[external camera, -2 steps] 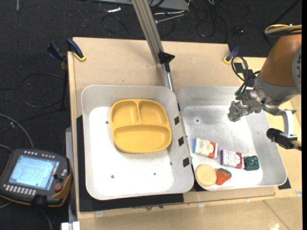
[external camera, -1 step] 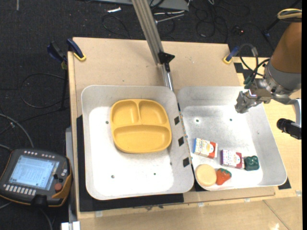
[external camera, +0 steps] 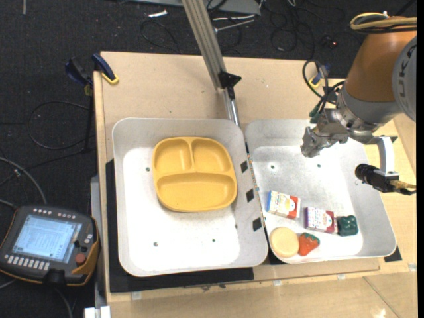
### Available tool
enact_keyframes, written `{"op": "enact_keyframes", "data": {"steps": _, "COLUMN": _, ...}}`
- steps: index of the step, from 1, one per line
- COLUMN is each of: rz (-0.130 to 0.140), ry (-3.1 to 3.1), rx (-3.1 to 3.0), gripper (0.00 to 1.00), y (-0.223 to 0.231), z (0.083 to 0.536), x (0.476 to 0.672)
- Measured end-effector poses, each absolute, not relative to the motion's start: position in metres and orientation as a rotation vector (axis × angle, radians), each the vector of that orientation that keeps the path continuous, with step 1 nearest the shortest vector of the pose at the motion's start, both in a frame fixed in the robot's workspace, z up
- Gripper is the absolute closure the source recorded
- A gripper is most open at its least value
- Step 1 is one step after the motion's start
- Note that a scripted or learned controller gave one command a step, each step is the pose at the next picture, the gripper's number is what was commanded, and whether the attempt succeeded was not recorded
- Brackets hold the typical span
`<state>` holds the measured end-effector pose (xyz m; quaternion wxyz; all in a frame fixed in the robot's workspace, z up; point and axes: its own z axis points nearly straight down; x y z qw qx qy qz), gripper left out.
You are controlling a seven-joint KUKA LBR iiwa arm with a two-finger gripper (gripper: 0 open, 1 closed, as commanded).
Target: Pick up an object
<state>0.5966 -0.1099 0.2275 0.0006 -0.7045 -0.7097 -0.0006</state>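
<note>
Two shallow white bins sit side by side on the tan bench (external camera: 165, 78). Off the bench at far left, a grey handheld control pendant with a lit screen (external camera: 46, 242) lies on the dark floor. The left white bin (external camera: 132, 244) holds a yellow plastic divided plate with three compartments (external camera: 195, 174), lying flat in the bin's upper middle. A slanted grey metal pole (external camera: 207, 35) comes down from the top to the gap between the bins. The right white bin (external camera: 371, 244) has its objects gathered along the near edge: a small white and red carton (external camera: 283, 205), below it a pale round disc-shaped toy (external camera: 285, 242), just beside that a red strawberry-like toy (external camera: 309, 243), then a small purple and white box (external camera: 320, 219), and a dark green lumpy toy (external camera: 348, 226) touching that box's right side. The gripper (external camera: 313, 144) hangs over the bin's upper part, well apart from those objects. I cannot tell how its jaws stand; nothing is seen between them.
</note>
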Motion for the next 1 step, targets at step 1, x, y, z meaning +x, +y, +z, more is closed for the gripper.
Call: {"op": "enact_keyframes", "data": {"steps": 1, "rz": -0.004, "ry": -2.231, "rx": -2.213, "gripper": 1.00, "y": -0.0618, "z": 0.2375, "x": 0.6048}}
